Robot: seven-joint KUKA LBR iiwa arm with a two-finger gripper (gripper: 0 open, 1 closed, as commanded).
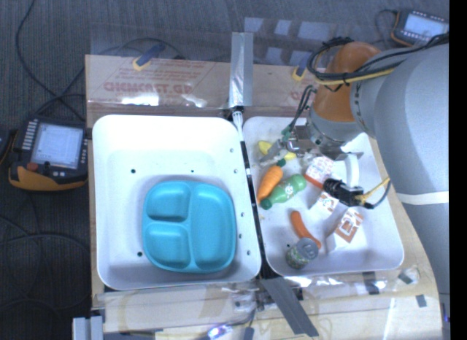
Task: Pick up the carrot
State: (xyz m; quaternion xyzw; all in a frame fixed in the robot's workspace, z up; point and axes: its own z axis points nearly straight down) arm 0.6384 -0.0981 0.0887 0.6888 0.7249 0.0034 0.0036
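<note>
Orange and tapered, your carrot [269,182] lies in the right bin [379,258], near its left wall, right of the frame's centre. Touching its lower right side you see a green toy vegetable [286,191]. Below those lie a red sausage-shaped piece [303,228] and a small grey can [298,254]; two little cartons [349,225] sit further right. Your gripper [286,147] hangs just above the carrot, over yellow bits, and you cannot tell how its fingers stand. Over in the left bin [117,149] rests a blue divided plate [190,224].
</note>
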